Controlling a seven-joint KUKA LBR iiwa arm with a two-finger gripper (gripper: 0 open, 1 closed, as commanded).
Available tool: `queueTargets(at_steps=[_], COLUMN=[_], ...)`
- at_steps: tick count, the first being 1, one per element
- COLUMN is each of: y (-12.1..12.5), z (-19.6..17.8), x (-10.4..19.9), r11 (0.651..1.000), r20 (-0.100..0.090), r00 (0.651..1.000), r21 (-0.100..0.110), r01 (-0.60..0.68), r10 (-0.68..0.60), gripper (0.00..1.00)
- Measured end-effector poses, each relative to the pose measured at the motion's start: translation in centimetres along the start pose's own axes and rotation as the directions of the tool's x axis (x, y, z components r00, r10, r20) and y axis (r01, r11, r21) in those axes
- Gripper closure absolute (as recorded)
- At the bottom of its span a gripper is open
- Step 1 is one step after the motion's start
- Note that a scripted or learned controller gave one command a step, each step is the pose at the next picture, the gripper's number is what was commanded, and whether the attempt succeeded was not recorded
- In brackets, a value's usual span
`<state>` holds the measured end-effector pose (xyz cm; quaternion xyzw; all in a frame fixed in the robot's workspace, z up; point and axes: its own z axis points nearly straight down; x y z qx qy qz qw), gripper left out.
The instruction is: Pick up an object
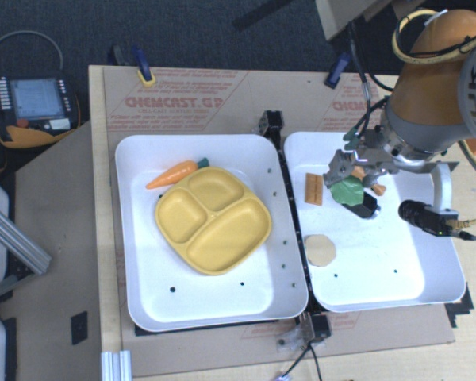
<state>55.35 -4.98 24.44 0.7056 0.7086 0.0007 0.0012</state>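
Camera view: gripper (355, 182) over the right bin (381, 288), on a green object (347, 191); whether its jaws grasp it, I cannot tell. Yellow plate (213, 221) lies in the left bin (143, 292).

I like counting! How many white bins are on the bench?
2. The shallow white left bin holds a yellow divided plate; the shallow white right bin sits beside it, under the gripper.

Grey arm (428, 125) with a broad orange band, black cables looping beside it, metal claw (355, 175) below.
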Motion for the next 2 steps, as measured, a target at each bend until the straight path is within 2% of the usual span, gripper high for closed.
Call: queueTargets(at_steps=[1,2], y=[1.9,3.4], z=[-0.2,-0.1], x=[4.3,10.1], r11=[1.0,1.0], r20=[-0.001,-0.001], r00=[1.0,1.0], r21=[-0.001,0.0], r01=[0.001,0.001], r10=[-0.001,-0.001], gripper=[1.0,1.0])
